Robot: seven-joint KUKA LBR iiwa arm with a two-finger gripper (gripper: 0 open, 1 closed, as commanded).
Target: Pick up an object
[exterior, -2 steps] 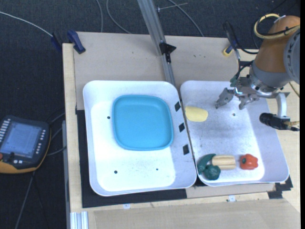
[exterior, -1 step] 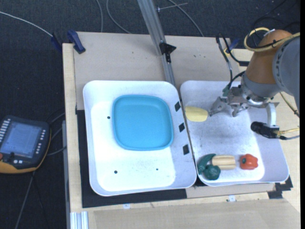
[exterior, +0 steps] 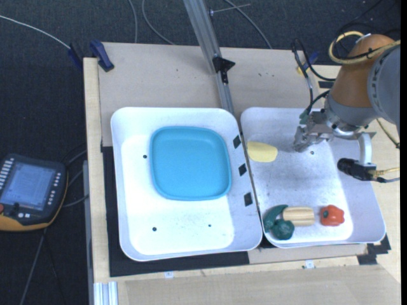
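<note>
The right bin (exterior: 305, 183) holds a pale yellow lemon-shaped piece (exterior: 262, 152) near its left wall. Along its front wall lie a dark green vegetable (exterior: 278, 222), a tan cylinder (exterior: 299, 216) and a red pepper (exterior: 331, 215). My gripper (exterior: 308, 138) hangs over the back of the right bin, to the right of the yellow piece and apart from it. Nothing shows between its fingers.
The left bin (exterior: 130, 170) carries a blue square plate (exterior: 191, 162). A slanted metal pole (exterior: 205, 37) rises behind the bins. Cables and a black connector (exterior: 353, 168) hang by the arm at the right. A teach pendant (exterior: 28, 189) lies on the floor at left.
</note>
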